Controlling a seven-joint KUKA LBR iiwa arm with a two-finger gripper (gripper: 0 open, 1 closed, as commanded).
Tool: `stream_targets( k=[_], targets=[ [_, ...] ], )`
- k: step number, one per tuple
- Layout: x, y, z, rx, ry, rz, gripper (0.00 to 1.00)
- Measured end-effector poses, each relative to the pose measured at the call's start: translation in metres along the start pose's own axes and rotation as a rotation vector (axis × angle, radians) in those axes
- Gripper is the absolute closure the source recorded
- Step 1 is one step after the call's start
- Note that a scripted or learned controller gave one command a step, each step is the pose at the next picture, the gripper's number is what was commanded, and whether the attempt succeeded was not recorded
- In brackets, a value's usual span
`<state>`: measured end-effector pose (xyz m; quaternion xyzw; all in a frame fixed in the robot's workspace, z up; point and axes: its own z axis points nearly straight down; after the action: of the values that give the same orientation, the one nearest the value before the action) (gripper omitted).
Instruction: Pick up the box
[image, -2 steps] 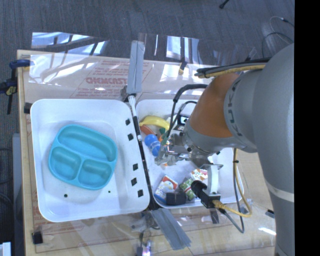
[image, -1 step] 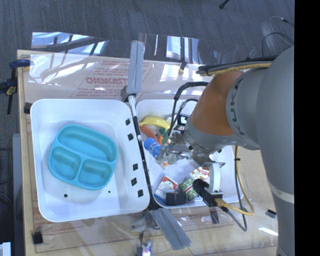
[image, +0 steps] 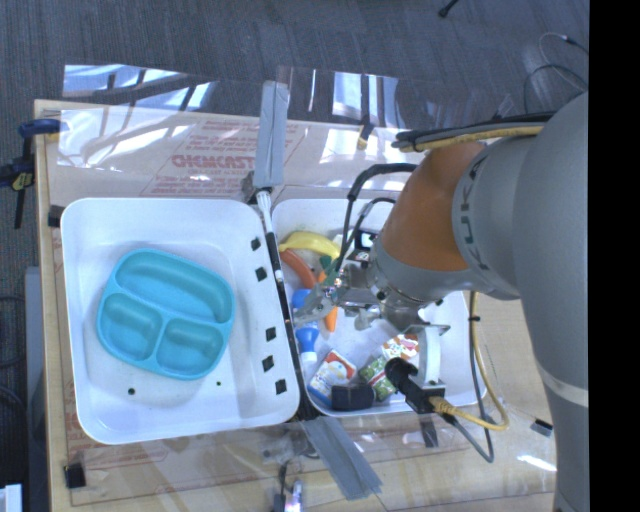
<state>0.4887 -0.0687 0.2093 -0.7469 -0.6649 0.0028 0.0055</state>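
Grey pincer (image: 335, 297) low in right bin (image: 452, 330); grip state impossible to tell; small carton box (image: 333, 370) just below, toward front rim.

Desk (image: 150, 150): pale top, red printed lettering near far edge, glare streaks across it. Two shallow white bins side by side directly on it, touching along middle. Left bin (image: 90, 400) on left part, right bin (image: 455, 345) on right part. Dark carpet beyond far edge.
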Motion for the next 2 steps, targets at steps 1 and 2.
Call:
stream_targets(
  k=[1,2],
  targets=[
    [-0.0236,0.0048,0.0654,-0.043,-0.003,0.038,0.00],
    [-0.0263,0.0056,0.0705,-0.051,0.006,0.159,0.00]
  ],
)
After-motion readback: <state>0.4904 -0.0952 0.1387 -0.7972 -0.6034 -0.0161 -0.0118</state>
